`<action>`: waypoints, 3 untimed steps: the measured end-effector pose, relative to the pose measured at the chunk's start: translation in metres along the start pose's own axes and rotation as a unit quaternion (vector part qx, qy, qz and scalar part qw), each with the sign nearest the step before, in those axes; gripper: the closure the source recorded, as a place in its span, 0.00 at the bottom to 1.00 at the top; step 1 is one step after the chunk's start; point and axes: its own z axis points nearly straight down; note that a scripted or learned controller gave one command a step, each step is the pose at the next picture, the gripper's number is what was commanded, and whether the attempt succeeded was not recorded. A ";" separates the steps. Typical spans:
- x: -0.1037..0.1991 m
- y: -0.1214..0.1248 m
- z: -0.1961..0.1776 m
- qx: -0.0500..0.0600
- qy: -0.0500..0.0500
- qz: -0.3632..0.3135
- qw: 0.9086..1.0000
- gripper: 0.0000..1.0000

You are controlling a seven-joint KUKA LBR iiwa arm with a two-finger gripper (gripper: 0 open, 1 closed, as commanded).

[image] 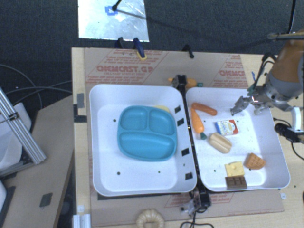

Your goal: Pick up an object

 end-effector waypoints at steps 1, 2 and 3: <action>0.001 0.007 0.060 0.000 0.000 -0.002 1.000 0.00; 0.001 0.008 0.064 -0.001 0.000 -0.002 1.000 0.00; 0.001 0.009 0.052 -0.003 -0.001 -0.003 1.000 1.00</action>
